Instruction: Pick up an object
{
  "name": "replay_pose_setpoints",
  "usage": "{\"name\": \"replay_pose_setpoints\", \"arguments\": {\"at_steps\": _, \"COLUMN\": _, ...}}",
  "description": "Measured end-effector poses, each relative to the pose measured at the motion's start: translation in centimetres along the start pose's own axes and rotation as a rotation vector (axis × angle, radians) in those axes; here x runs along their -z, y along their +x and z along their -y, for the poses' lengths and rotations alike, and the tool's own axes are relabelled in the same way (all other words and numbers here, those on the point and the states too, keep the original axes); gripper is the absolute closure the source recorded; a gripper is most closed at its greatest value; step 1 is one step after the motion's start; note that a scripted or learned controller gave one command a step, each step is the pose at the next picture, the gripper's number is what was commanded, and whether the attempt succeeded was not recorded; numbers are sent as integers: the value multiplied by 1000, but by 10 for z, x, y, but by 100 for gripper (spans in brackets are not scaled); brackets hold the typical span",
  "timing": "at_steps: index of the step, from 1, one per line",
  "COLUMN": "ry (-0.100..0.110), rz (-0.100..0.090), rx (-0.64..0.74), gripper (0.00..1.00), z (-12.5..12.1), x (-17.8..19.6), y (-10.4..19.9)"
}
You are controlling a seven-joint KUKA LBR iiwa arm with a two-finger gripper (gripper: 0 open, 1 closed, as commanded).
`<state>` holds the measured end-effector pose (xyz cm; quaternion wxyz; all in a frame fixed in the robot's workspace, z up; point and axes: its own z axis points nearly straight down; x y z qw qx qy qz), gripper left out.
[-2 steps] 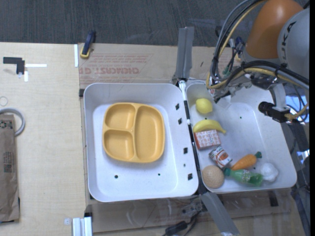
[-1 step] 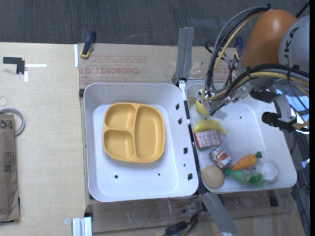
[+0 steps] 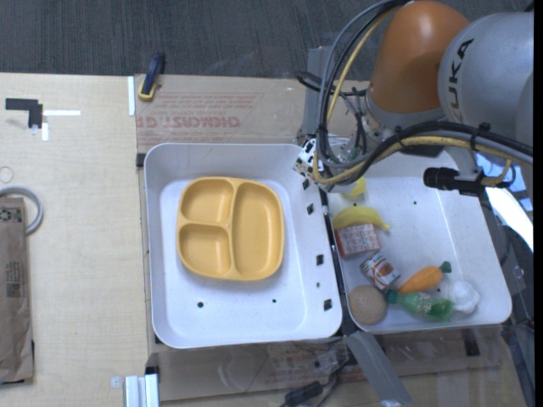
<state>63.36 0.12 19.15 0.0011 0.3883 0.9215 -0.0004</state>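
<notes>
Along the right bin's (image 3: 475, 227) left wall you have a cluster of objects: a banana (image 3: 361, 218) at the top, a small red packet (image 3: 357, 240) just below it, then a small can (image 3: 380, 270), a round tan disc (image 3: 368, 304), a toy carrot (image 3: 422, 278), a green vegetable (image 3: 422, 305) and a white lump (image 3: 462, 294) near the front edge. Above the banana, your arm (image 3: 441, 49) hangs over the bin's back left corner; cables hide the tool (image 3: 333, 155), so you cannot tell its opening. Left of that, the other bin (image 3: 165, 312) carries a yellow divided plate (image 3: 230, 227). Both bins sit on the tabletop (image 3: 68, 185).
</notes>
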Motion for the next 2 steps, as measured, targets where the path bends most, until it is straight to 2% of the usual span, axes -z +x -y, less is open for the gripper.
{"name": "replay_pose_setpoints", "arguments": {"at_steps": 1, "ry": 0, "rz": 0, "rx": -39, "gripper": 100, "z": 29, "x": 8, "y": -34}}
{"name": "replay_pose_setpoints", "arguments": {"at_steps": 2, "ry": -1, "rz": 1, "rx": 227, "gripper": 100, "z": 7, "x": 33, "y": -13}}
